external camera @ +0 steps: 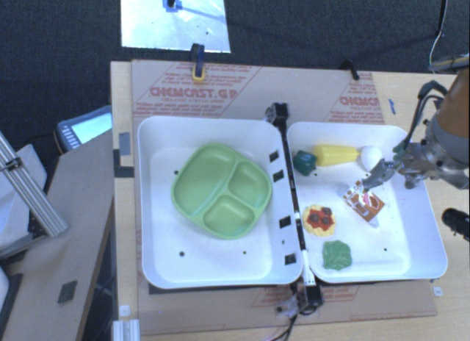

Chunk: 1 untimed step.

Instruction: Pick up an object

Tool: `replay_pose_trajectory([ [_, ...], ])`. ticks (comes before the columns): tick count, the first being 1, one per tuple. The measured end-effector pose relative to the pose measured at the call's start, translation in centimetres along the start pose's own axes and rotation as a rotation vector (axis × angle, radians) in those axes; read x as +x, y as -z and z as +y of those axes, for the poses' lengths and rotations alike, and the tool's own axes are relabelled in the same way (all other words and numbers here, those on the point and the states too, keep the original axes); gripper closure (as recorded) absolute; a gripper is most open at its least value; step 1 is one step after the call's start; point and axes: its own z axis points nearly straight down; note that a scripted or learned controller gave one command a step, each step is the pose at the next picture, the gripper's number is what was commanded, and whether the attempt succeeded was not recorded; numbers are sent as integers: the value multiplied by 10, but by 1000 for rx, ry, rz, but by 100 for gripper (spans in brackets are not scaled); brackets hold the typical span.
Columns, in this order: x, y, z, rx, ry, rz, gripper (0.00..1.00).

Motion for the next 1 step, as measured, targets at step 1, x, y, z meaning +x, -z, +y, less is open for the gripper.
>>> replay_pose_trajectory([
  [1, 0, 6, 2, -11, 3, -2, 0],
])
